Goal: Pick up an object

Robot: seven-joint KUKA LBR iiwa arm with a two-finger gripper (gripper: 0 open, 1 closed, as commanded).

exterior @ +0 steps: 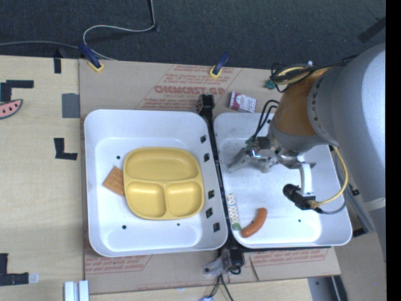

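In the right bin (326,227), an orange-red sausage (254,222) lies near the front left corner. A small patterned strip (233,209) rests against the bin's left wall just beside it. My gripper (243,158) hangs low over the upper left part of this bin, well behind the sausage and apart from it. The arm's orange band (294,108) sits above it. The left bin (103,231) holds a yellow divided plate (164,183), and a tan cracker-like piece (114,180) sticks out from under the plate's left edge.
A small red packet (241,101) lies on the cardboard behind the right bin. Black clips (212,196) run along the seam between the bins. A yellow cable (326,199) loops off the wrist over the right bin. Two yellow clamps (219,69) hold the cardboard's far edge.
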